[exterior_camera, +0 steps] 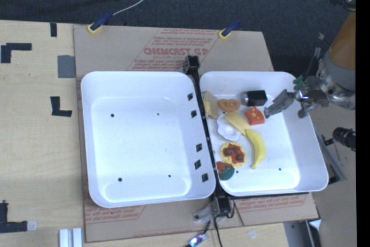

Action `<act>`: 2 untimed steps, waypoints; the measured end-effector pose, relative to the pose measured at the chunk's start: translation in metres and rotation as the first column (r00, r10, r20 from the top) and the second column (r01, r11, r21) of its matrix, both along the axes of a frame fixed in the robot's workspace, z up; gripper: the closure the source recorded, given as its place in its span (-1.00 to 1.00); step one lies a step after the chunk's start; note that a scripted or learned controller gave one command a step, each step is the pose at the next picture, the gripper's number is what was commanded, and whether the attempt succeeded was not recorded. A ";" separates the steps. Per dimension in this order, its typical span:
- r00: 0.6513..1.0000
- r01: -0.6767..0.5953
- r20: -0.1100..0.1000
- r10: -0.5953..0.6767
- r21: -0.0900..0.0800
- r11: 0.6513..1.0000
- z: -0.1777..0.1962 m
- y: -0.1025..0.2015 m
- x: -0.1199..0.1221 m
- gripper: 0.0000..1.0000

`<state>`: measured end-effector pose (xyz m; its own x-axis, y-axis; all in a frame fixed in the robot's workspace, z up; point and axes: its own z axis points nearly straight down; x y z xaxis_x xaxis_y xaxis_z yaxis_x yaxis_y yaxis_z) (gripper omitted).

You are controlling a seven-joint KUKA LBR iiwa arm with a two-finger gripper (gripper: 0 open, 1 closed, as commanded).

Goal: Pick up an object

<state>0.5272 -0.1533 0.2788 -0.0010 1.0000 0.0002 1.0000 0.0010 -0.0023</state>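
Your pincer (276, 106) hangs over the right bin (300, 147), near its upper right side, and I cannot tell from this slanted view whether it stands open or closed; nothing is visibly held in it. The arm comes in from the right edge of the worktop (34, 124).

All the candidates lie in the right bin, bunched toward its left wall. Just beside the pincer tip sits a small red piece (255, 116), and right above that a black block (254, 97). To the left are an orange piece (228, 105) and a pale tan piece (210, 106). Below them a white lump (228, 130) touches a yellow piece (236, 121), and a banana (258, 148) curves down from there. A flat round piece with red topping (233, 153) and a small green and red piece (224, 170) lie lowest.

These look like toy food, so judge them light, stiff and rather smooth; they will likely skid or roll rather than break. The banana seems your best bet: it lies partly clear of its neighbours, so take it across its narrow middle. The red piece is nearest, but it is small and close to the black block, so fingers may nudge both. Avoid the flat round piece; it offers little to pinch.
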 end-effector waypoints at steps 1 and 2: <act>1.000 0.003 -0.010 -0.003 0.002 1.000 -0.106 -0.020 -0.016 -1.00; 1.000 -0.004 0.000 0.004 0.002 1.000 -0.183 -0.006 0.079 -1.00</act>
<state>0.6064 -0.1591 0.0953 -0.0055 1.0000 0.0018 1.0000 0.0055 -0.0024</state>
